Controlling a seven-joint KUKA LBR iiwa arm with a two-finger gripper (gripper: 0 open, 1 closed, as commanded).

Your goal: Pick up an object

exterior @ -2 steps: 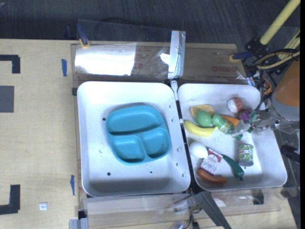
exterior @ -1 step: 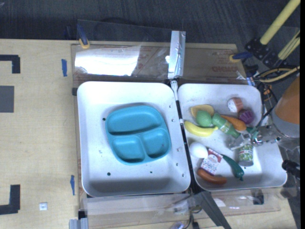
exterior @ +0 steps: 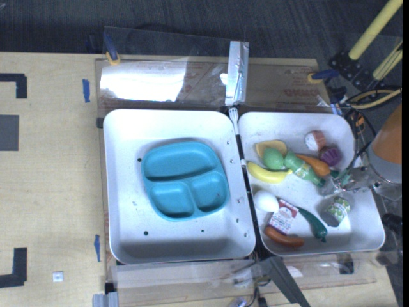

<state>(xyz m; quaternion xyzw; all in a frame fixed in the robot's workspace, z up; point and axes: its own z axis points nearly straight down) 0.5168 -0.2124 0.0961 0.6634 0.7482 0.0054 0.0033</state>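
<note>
From my feed I see a pale wooden bench top (exterior: pixel 45 190) running across the left and near side, marked with black squares and brackets (exterior: pixel 9 133) and short strips of blue tape (exterior: pixel 85 90). Beyond its far edge lies dark grey carpet (exterior: pixel 192 5). A clear plastic sheet (exterior: pixel 166 75) at the far side catches a bright glare from the light.

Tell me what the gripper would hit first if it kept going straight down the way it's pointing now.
Probably the small clear-and-green item lying right under the gripper, in the right bin. Depth is hard to judge from above, so it could just miss and touch the bin floor beside it.
</note>
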